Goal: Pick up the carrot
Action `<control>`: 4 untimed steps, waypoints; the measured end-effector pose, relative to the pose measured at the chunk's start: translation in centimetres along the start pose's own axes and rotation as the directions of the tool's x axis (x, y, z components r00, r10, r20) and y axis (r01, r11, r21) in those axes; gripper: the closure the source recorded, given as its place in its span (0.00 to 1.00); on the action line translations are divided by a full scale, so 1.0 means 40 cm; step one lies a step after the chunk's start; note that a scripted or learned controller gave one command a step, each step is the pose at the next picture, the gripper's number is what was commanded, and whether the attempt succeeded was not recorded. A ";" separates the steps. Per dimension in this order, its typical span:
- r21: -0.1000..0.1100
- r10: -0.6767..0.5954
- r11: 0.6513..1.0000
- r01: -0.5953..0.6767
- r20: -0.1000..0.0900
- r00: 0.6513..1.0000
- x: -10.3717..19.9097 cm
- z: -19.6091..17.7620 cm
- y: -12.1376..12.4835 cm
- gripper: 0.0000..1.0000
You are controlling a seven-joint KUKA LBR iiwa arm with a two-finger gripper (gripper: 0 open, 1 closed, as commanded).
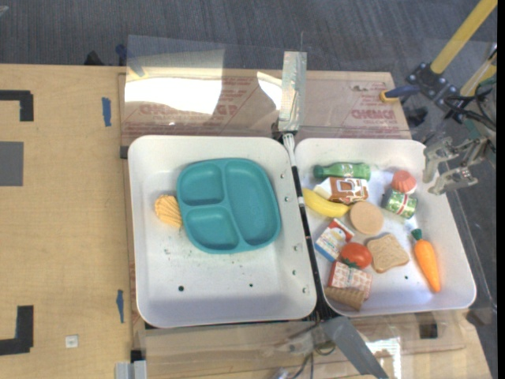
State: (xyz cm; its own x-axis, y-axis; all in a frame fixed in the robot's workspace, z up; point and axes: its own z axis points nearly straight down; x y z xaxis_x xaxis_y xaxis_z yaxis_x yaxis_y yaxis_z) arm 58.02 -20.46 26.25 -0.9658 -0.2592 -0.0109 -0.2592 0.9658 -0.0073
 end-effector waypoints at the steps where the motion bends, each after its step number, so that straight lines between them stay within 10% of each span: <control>1: -0.005 -0.009 1.000 0.009 -0.005 1.000 0.177 -0.005 0.083 1.00; 2: -0.008 -0.287 0.958 0.287 -0.003 0.958 0.154 -0.035 0.202 1.00; 3: -0.012 -0.188 0.982 0.188 -0.008 0.982 0.089 0.115 0.257 1.00; 4: -0.003 -0.358 0.934 0.358 0.001 0.934 0.112 -0.037 0.183 1.00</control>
State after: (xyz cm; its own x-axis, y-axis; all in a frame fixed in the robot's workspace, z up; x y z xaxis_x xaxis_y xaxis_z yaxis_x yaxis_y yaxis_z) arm 51.77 -14.57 27.63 -0.8089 -0.5878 -0.0086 -0.5878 0.8090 -0.0079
